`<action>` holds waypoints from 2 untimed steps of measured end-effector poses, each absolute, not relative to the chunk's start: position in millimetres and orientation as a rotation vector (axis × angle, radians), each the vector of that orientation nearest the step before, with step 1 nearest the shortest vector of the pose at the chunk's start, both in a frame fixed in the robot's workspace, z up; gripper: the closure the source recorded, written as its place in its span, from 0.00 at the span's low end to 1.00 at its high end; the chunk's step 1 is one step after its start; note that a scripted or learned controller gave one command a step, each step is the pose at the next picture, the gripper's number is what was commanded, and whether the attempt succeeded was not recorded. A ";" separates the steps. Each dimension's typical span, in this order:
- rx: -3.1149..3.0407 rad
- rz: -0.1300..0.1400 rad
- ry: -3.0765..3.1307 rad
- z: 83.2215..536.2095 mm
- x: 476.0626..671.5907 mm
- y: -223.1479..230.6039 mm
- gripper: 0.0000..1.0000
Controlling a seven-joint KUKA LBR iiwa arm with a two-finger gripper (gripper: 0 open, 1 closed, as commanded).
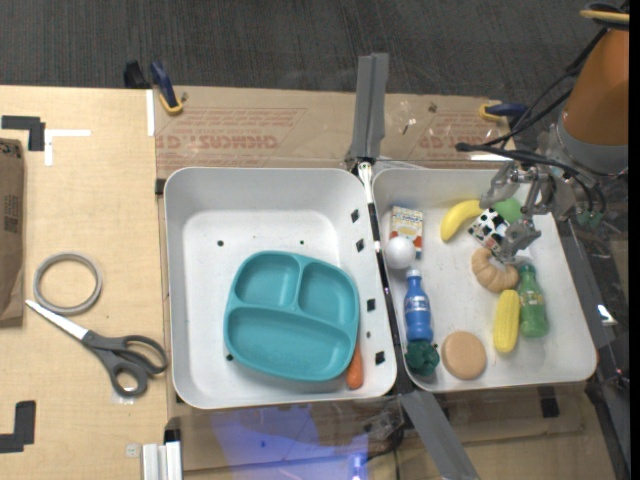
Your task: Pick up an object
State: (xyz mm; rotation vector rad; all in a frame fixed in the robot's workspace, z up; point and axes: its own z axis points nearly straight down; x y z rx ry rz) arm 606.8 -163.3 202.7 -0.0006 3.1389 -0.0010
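Note:
My gripper (517, 230) hangs over the right bin (575, 368), reaching in from the right. It is just above a brown croissant (493, 271) and beside a black-and-white checkered toy (486, 225). Around them lie a yellow banana (459, 218), a green bottle (531, 305), a yellow corn cob (506, 320), a tan bun (464, 354), a blue bottle (417, 309), a white ball (399, 250) and a small carton (405, 222). I see nothing held in the gripper.
The left bin (200, 218) holds a teal divided plate (293, 315) with an orange carrot (355, 371) at its right edge. A green broccoli piece (422, 358) lies in the right bin's front left corner. Scissors (110, 348) and a tape roll (67, 281) lie on the bench to the left.

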 end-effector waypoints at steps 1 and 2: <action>0.138 0.000 3.137 127.8 598.5 -106.7 0.00; 0.261 0.000 3.130 91.7 560.8 -99.7 0.00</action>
